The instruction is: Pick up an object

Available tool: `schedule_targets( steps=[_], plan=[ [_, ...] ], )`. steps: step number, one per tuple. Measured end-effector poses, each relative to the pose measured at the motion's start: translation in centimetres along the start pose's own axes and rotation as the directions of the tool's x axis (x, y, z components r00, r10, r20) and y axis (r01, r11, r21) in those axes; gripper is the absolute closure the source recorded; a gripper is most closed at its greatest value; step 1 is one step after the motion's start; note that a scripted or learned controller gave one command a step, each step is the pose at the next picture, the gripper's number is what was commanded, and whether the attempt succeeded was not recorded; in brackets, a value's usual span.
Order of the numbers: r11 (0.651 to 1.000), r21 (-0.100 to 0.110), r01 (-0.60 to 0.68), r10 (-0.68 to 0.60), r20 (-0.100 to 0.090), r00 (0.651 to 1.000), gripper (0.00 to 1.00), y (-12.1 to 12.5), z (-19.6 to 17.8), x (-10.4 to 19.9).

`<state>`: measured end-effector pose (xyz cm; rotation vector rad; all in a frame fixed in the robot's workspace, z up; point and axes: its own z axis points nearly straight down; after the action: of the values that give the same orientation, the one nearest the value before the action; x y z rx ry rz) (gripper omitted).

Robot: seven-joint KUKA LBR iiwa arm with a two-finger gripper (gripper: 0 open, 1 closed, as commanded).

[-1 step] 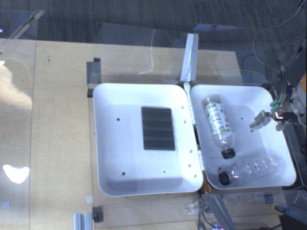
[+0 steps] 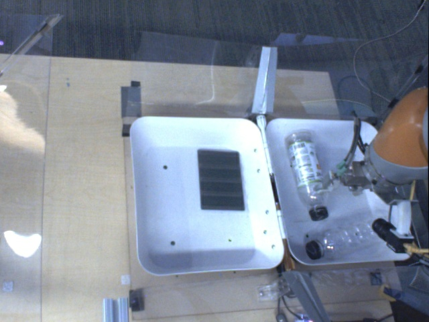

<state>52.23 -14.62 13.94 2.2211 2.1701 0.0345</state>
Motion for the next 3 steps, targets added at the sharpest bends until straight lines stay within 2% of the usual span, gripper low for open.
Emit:
schedule_targets(
  steps=[1,2,3],
  plan=[
    [0.999,0.036,0.041,-0.041,-0.011,0.999,0.00,1.3,3.4,2.6],
    [0.998,0.046,-0.043,0.044,-0.016,0.999,0.00,2.6,4.6,-1.0],
    [0.975,0.165,0.147,-0.141,-0.043,0.989,0.00,6.7,5.3,-2.9]
  ],
)
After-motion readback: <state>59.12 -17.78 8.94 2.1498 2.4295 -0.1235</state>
